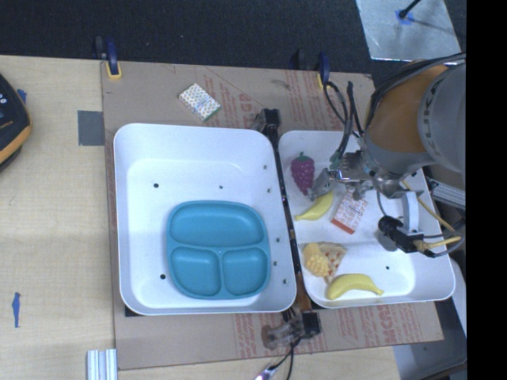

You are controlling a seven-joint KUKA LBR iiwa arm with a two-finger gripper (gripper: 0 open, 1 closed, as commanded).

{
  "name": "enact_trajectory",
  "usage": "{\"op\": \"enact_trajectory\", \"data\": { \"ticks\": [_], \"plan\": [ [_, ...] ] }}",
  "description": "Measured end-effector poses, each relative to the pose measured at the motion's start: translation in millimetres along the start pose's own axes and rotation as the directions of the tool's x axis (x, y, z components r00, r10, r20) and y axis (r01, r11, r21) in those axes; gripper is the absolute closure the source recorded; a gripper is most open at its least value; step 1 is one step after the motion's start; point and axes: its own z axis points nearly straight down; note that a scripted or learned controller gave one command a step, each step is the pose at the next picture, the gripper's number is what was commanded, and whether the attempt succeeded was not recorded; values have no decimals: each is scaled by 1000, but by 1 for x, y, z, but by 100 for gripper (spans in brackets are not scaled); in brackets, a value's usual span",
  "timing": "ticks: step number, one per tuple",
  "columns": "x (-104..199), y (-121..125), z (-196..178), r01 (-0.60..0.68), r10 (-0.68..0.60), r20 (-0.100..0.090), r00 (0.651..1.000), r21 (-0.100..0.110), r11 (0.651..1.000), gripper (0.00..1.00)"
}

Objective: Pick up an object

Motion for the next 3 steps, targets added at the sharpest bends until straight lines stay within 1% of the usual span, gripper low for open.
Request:
{"op": "enact_trajectory", "data": {
  "ticks": [1, 2, 3],
  "plan": [
    [6, 27, 28, 2, -2, 0, 1000, -2, 1000, 0],
    [5, 27, 18, 4, -4, 1, 1000, -1, 1000, 100],
    [66, 0, -73, 1, -2, -2, 1000, -4, 1000, 100]
  ]
}}
